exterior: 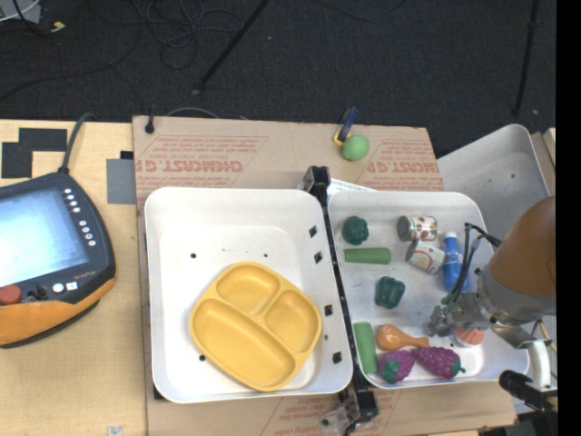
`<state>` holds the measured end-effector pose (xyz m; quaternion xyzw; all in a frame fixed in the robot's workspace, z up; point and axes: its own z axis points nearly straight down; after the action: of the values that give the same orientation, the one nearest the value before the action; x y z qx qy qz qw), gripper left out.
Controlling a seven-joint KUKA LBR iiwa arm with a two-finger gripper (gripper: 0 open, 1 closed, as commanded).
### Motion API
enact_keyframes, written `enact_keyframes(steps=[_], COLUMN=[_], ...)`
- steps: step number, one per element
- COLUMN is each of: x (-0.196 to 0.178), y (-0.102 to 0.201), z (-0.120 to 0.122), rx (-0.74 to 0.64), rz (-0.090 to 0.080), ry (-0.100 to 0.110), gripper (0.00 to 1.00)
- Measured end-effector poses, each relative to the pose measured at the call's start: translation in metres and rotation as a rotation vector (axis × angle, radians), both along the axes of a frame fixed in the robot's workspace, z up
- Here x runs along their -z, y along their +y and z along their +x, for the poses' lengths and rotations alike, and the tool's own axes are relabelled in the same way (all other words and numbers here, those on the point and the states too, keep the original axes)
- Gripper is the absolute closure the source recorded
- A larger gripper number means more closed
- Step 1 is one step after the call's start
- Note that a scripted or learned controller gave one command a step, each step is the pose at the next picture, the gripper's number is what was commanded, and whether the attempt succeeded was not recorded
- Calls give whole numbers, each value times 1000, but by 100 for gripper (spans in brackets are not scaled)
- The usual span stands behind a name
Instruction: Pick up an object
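Camera view: I've got the arm (531,262) coming in from three o'clock, and the gripper (451,319) is down in the right bin (340,209), near its five o'clock corner. I can't tell how the hand is set; the wrist hides it.

Closest to it, the red-and-white piece (469,336) is just beside the tip, partly covered. At seven o'clock from the tip lies the orange toy (399,338), with the purple grapes (438,361) below it against the bin's near wall.

My read: these look like hollow plastic play food, light, stiff, and a bit slick. I'd take the orange toy across its narrow neck, where the sides run parallel. The grapes are bumpy and could roll out.

The yellow divided plate (257,325) sits alone in the left bin (168,216).
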<state>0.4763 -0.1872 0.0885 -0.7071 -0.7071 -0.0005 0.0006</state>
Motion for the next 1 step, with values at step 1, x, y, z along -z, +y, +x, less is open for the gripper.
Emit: enact_keyframes(steps=[1], x=[-229], y=[-29], z=[1], rx=[0], rz=[-8], ry=[-16], gripper=[100])
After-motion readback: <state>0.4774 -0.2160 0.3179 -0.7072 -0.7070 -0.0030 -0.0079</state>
